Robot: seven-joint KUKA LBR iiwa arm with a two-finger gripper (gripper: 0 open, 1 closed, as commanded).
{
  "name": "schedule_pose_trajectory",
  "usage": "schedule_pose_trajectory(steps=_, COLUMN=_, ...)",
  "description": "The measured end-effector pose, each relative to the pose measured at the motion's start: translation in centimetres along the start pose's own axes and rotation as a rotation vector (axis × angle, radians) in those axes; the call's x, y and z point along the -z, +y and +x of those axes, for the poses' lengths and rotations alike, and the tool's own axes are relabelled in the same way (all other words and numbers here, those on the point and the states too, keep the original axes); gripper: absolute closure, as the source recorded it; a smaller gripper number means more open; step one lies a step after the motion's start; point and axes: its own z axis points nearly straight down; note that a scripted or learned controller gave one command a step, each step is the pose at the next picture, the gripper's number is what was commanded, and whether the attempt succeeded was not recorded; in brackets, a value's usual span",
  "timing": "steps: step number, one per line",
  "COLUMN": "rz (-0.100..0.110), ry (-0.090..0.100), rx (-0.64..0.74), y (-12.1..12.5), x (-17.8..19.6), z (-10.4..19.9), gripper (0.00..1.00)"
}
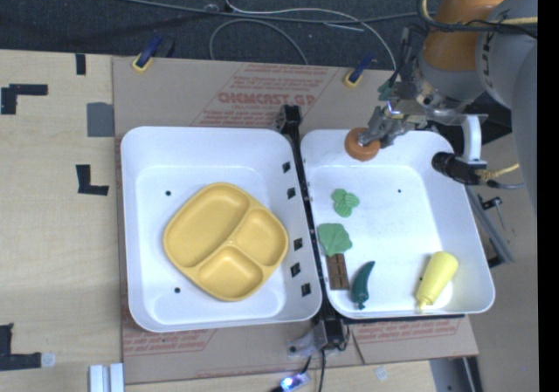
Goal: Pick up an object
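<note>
Over the far rim of the right bin (454, 294), the gripper (377, 131), fingers closed narrowly on a small round orange-brown object (360, 145), held at the bin's back left corner, directly below and between the fingertips, slightly toward the divider. Above and to the right, the grey arm (515, 41) with its orange band (467, 15), reaching in from the right edge. Elsewhere in the same bin, well apart from the tool: a small light-green leafy piece (345, 202) near the middle left, a darker green leafy piece (334, 237) just below it, a brown bar (338, 271) and a dark teal pepper (362, 283) side by side near the front wall, a yellow corn-like piece (435, 278) at front right. In the left bin (144, 154), a yellow three-compartment plate (226, 241), lying flat near the centre.
</note>
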Motion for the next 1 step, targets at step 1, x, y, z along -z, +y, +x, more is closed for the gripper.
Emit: schedule_pose_trajectory(steps=1, rz=0.003, ry=0.001, rx=0.0, y=-0.87, x=4.92, z=-0.02, gripper=1.0)
